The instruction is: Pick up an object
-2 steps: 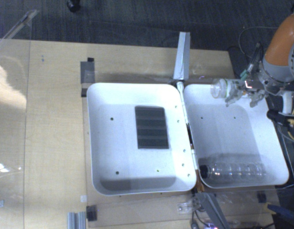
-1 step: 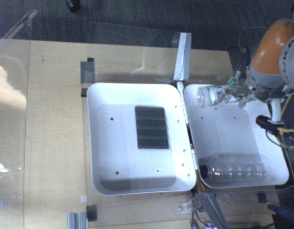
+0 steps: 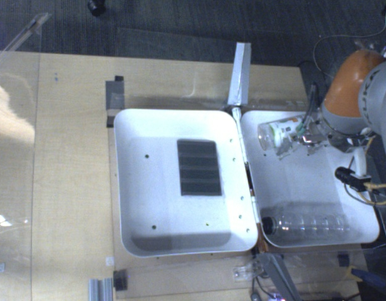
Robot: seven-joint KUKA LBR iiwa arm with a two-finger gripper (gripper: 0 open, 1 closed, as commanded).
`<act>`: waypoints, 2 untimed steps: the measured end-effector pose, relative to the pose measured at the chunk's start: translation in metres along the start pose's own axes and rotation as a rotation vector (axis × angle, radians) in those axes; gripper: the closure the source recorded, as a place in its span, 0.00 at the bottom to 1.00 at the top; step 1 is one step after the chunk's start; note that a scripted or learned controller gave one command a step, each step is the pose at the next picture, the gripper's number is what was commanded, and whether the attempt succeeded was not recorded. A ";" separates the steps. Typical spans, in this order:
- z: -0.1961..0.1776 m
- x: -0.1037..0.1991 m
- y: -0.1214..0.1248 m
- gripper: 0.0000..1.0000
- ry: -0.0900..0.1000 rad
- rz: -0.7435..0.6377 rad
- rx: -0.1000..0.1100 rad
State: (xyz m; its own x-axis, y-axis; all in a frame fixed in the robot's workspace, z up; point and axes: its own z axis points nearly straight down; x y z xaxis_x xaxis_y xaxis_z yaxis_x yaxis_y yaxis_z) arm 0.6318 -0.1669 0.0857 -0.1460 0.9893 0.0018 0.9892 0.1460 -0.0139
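Clear bottle [image 3: 306, 225], faint against bin wall [image 3: 318, 238]

Bench [image 3: 67, 187]: carries two bins side by side.
Left bin [image 3: 133, 168]: a ridged pad [image 3: 198, 167] lies near its middle.
Right bin [image 3: 306, 180]: a bottle [image 3: 306, 224] lies on its side along the near edge; a jar [image 3: 277, 134] lies near the far-left corner.
Arm [image 3: 362, 99]: over the right bin's far-right corner, its gripper [image 3: 304, 135] just beside the jar.
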 end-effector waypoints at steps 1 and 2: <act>0.002 -0.008 0.017 0.00 0.009 -0.259 0.051; 0.002 -0.001 0.018 0.00 -0.006 -0.230 0.051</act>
State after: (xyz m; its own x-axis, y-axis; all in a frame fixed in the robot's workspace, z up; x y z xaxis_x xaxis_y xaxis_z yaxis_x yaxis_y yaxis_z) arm 0.6495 -0.1652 0.0835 -0.3680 0.9298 0.0050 0.9278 0.3675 -0.0640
